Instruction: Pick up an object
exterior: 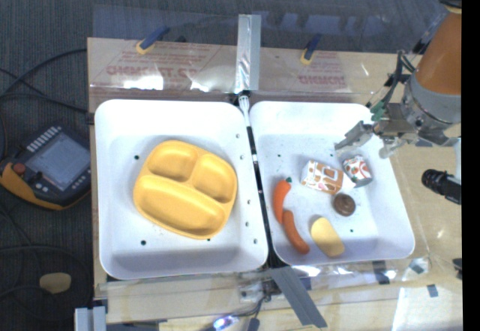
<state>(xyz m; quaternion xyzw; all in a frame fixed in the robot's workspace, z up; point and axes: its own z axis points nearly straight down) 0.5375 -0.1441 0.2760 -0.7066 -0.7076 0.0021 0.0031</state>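
Right bin (390, 194) has 5 items: 1 orange carrot (287, 218), 1 yellow piece (327, 236), 1 brown round thing (344, 204), 1 red-white packet (322, 176), 1 small can (357, 170). Gripper (369, 138) hangs over that bin's back right, nr the can, fingers spread wide w/ nothing between. Left bin (112, 172) has 1 yellow divided tray (186, 188).

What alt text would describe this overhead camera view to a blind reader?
A robot gripper hovers over the right white bin, which holds a toy carrot, a patterned packet, a small can, a brown ball and a yellow piece. The left bin holds a yellow divided tray.
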